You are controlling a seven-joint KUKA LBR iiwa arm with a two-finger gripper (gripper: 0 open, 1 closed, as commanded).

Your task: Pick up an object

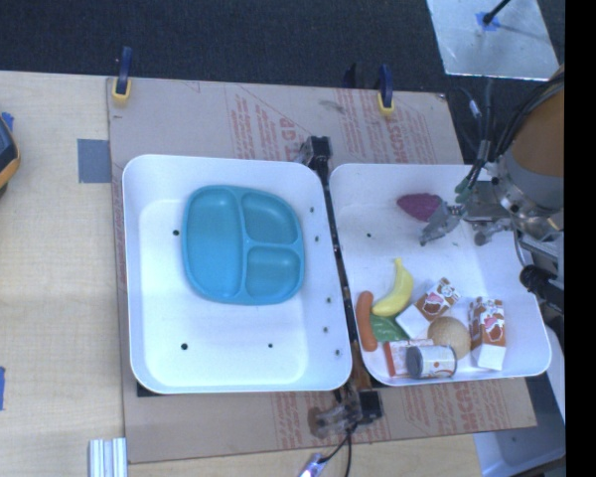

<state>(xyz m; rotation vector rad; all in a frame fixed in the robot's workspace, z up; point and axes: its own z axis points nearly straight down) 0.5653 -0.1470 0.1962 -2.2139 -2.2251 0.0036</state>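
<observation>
The grey arm's end effector (460, 225) hangs over the upper part of the right shallow white bin (377, 192), its two fingers spread apart and gripping nothing. A purple rounded toy (418, 206) lies just beside its left fingertip. Lower in that bin sit a yellow plastic banana (396, 291), an orange carrot-like stick (366, 319) and small cartons. The left white bin (159, 356) holds a blue divided plate (243, 244).
</observation>
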